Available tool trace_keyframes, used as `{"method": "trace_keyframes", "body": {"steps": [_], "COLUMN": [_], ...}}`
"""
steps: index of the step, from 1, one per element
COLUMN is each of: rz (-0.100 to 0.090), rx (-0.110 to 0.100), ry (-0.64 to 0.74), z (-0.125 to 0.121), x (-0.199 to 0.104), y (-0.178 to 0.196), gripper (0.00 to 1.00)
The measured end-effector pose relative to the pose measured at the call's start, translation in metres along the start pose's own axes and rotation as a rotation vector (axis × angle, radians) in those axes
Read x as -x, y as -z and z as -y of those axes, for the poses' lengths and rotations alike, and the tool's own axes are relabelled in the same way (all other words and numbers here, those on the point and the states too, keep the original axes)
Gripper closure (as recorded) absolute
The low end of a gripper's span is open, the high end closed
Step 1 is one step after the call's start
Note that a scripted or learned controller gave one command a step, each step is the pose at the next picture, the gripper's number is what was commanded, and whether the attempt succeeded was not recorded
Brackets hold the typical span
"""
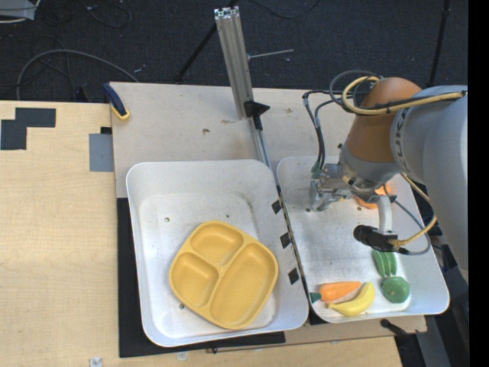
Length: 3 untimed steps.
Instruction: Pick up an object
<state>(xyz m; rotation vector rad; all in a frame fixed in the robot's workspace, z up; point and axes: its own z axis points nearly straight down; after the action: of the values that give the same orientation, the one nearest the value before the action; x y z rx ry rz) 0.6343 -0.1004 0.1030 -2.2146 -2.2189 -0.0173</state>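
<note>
The likeliest things to pick lie in the right bin [306,281], clustered at its 5 o'clock corner. The banana [356,302] lies with its long axis running from 8 o'clock up to 2 o'clock, its upper tip curving toward the green pieces. Touching it on the upper left is the carrot [338,290], long axis nearly level, pointing from 9 to 3 o'clock. Just right of the banana sits a round green fruit [395,288], and directly above it a green pepper [384,263] lies with its long axis running 12 to 6 o'clock.

The gripper [327,193] hangs over the upper part of the same bin, at 11 o'clock from the cluster and well apart from it. Nothing shows between its fingers; whether the jaws are spread or pressed together cannot be told.

In the left bin [145,205] a yellow divided plate [223,272] lies tilted, its long axis running from 10 to 4 o'clock.
</note>
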Motion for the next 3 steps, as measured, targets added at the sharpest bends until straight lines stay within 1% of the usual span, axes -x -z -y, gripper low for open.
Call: {"method": "trace_keyframes", "body": {"steps": [1, 2, 3], "rz": [0.013, 0.013, 0.013], "rx": [-0.002, -0.001, 0.0], "ry": [-0.001, -0.001, 0.0], "z": [-0.002, 0.0, 0.006], "x": [-0.001, -0.002, -0.008], "y": [0.043, 0.105, 0.153], "gripper": [1.0, 1.0, 1.0]}}
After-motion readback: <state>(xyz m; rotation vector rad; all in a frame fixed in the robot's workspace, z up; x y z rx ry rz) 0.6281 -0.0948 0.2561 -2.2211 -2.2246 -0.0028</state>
